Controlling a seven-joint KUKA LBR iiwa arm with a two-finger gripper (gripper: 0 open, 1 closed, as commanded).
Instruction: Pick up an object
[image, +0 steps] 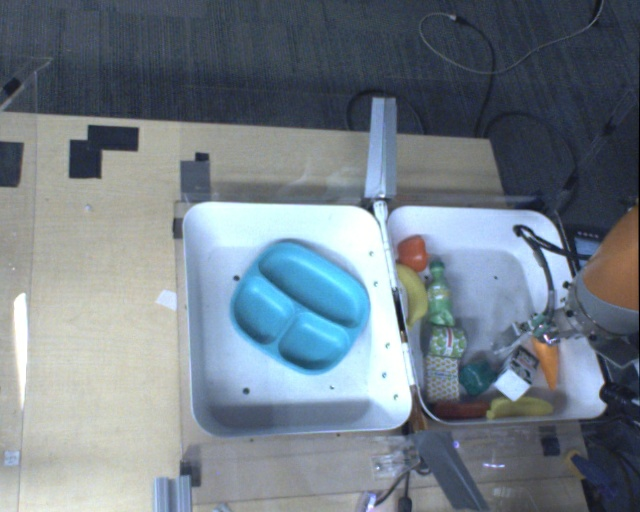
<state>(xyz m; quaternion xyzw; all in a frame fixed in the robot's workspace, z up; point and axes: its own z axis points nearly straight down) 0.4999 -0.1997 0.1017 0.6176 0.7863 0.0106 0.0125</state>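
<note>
**Though Low in the Right Bin, Not Readable as Open or Shut**

As far as writing goes, nothing legible. Only a pale, mottled label round the green bottle, too blurred to make out, well to the left of the gripper. Just below the gripper, a small white block, plain on its visible face.

Comes in from the right edge as a grey arm with the orange band uppermost. Bends down into the right bin. Ends in the gripper among metal parts near that bin's right wall. Cannot tell whether open or closed, nor whether anything is gripped. Trails a black cable looping above the gripper.

Around the gripper:
- just to the right and slightly below, an orange carrot-like piece
- to the lower left, a teal object
- below that, along the bin's near wall, a yellow piece and a dark red piece
- left again, a checked packet under the bottle
- far to the upper left, against the dividing wall, a banana and a red tomato

Beyond the divider, far left of the gripper, a blue divided plate in the left bin.
</note>
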